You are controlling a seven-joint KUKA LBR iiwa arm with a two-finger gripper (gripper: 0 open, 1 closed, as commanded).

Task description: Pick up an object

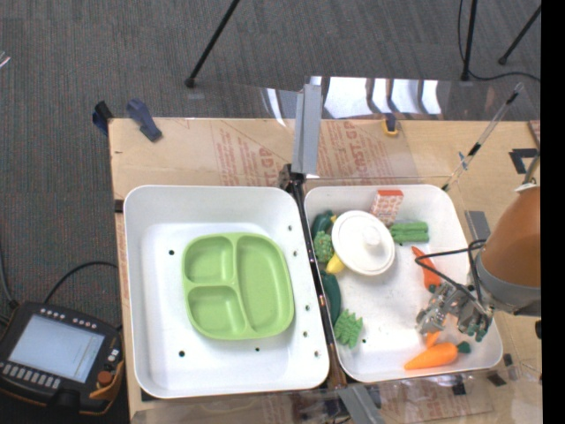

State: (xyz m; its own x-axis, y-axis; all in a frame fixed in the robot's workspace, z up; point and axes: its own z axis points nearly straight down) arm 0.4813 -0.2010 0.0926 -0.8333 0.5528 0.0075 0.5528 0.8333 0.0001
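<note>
Orange carrot [432, 355] — just below the jaws.

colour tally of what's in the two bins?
Green: 6, namely divided plate, block, broccoli, dark vegetable, cucumber, leafy piece
Orange: 2, namely carrot, carrot
White: 1, lidded bowl
Red-and-white: 1, box
Yellow: 1, small piece
Total: 11
</note>
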